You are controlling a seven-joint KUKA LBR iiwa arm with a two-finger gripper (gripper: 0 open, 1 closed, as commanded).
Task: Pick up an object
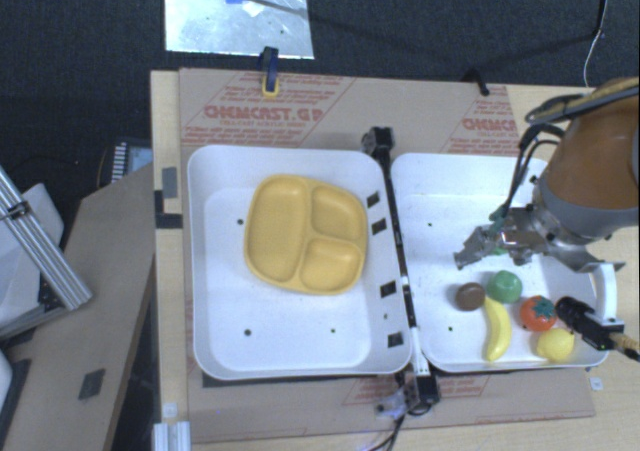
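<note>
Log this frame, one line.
gripper: over right bin, above fruit | holding: nothing seen | plate: left bin

Yellow divided plate (304, 233) in left bin (215, 339)

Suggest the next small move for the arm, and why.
Probably lower the hand toward the brown ball in the right bin. It sits above the bin floor just up from that ball, nothing shows between its fingers, and the green ball and banana crowd the other side.
</note>
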